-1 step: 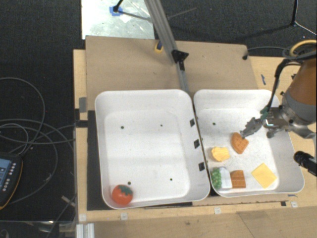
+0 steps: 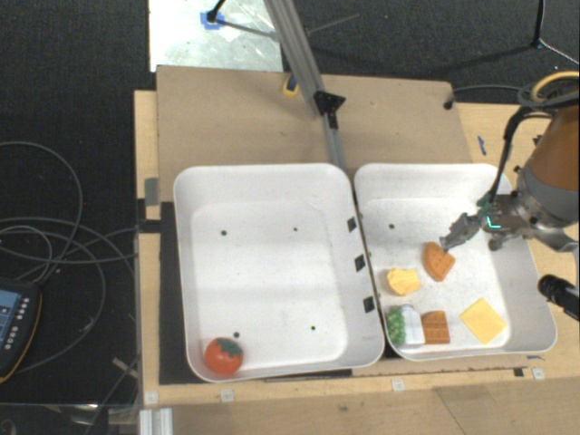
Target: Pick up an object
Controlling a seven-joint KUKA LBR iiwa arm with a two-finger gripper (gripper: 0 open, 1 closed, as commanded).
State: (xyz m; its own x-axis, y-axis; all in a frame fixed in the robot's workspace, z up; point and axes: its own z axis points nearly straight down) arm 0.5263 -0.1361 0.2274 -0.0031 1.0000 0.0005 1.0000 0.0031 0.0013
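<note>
On the tan wooden bench sit two shallow white plastic bins side by side. The grey arm with its orange band reaches in from the right over the right-hand bin, and its dark claw hangs low near the middle of that bin, tip pointing left and down. Whether the claw is wide or narrow cannot be told from this angle, and nothing is seen gripped in it. Just below the tip lies a rounded orange-brown piece of toy food, very close to the claw, though contact cannot be judged. To its lower left rests a lumpy yellow toy piece. Along the bin's near edge lie a small green and white item, a brown waffle-like square just beside it, and a flat yellow square like a cheese slice further right. The left-hand bin carries a red toy tomato with a green top in its near left corner, well apart from the arm.
</note>
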